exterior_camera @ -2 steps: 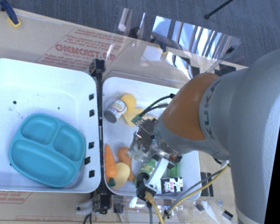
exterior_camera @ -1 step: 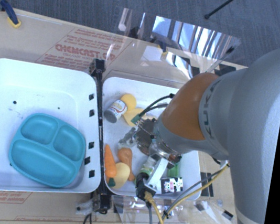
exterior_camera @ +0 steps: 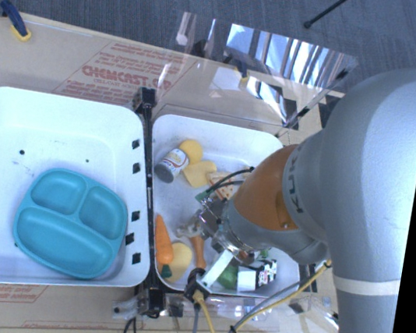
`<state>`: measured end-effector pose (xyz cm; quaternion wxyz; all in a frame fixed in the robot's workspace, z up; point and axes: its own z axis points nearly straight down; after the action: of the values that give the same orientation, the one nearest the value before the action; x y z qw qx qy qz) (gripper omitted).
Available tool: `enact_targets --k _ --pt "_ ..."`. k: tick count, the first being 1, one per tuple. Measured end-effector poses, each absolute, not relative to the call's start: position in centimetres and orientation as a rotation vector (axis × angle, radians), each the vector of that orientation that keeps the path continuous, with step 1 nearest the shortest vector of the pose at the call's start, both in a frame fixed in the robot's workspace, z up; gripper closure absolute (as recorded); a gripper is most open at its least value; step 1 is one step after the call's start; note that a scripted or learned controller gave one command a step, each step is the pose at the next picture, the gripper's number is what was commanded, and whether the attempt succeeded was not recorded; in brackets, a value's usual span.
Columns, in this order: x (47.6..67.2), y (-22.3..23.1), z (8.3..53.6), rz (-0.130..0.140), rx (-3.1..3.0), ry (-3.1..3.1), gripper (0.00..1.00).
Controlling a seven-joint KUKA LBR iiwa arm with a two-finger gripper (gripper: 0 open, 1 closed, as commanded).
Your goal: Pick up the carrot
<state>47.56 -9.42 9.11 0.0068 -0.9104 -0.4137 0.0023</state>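
Observation:
The carrot is a short orange cone lying along the left wall of the right bin, near its front corner, tip pointing to the back. My gripper hangs low over the bin's middle, just right of the carrot and apart from it, under the orange band of the wrist. Nothing visibly sits in the gripper. The arm hides the right half of the bin.
A yellow round piece and a brown stick lie beside the carrot. A small can and yellow food pieces sit at the back. A green item lies at the front. A blue divided plate sits in the left bin.

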Motion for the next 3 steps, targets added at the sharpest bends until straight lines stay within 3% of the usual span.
enact_targets --k 1,3 --pt "47.6 -9.2 10.1 0.013 -2.834 -1.305 1.00" --pt "47.6 -9.0 12.0 0.026 -2.813 -1.315 1.00"
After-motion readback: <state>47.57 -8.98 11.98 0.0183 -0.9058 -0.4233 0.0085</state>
